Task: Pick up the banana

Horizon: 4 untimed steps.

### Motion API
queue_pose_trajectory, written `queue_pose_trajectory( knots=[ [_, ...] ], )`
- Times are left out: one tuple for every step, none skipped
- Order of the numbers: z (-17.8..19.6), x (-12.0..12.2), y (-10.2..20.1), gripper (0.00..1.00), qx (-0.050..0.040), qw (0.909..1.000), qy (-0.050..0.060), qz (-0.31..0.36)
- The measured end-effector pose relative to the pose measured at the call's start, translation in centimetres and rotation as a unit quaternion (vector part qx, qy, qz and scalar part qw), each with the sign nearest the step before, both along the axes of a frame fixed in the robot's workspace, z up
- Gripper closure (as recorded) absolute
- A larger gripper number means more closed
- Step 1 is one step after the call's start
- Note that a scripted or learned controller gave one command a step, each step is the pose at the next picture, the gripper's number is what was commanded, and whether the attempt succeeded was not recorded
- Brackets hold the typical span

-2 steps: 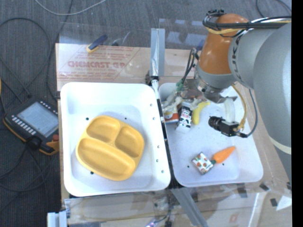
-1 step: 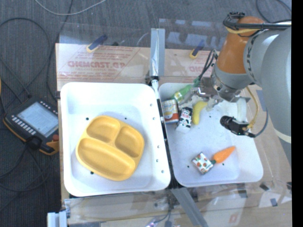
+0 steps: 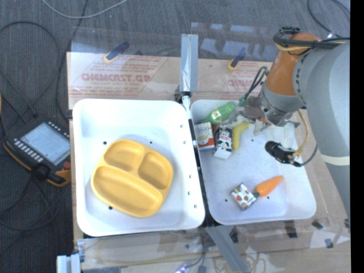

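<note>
While the arm [image 3: 318,90] bends over the right bin [image 3: 296,206], its fingers [image 3: 254,121] — state unclear — hang beside the banana [image 3: 240,134].

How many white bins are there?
2: the left bin holds a yellow tray; the right bin holds the banana, carrot and more.

Left bin [image 3: 85,124] holds a divided tray [image 3: 132,177]. Right bin [image 3: 296,203]: banana [image 3: 239,133], bottle [image 3: 223,112] and two cartons [image 3: 205,135] at the rear; carrot [image 3: 268,186] beside a small box [image 3: 243,196] in front.
</note>
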<state>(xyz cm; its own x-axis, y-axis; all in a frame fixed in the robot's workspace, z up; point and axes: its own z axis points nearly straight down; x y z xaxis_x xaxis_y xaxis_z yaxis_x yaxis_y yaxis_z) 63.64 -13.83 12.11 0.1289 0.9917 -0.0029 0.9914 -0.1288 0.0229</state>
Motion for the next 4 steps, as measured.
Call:
queue_pose_trajectory(
  knots=[
    [-1.05, 1.7, -0.83, 0.0, 0.0057, 0.9992, 0.009, 0.038],
    [-1.09, 2.01, -0.69, 0.0, 0.0005, 0.9984, 0.01, 0.056],
    [-1.13, 1.85, -0.85, 0.0, 0.0013, 0.9978, 0.005, 0.066],
    [-1.18, 1.6, -0.79, 0.0, 0.0036, 0.9992, 0.007, 0.039]
  ],
)
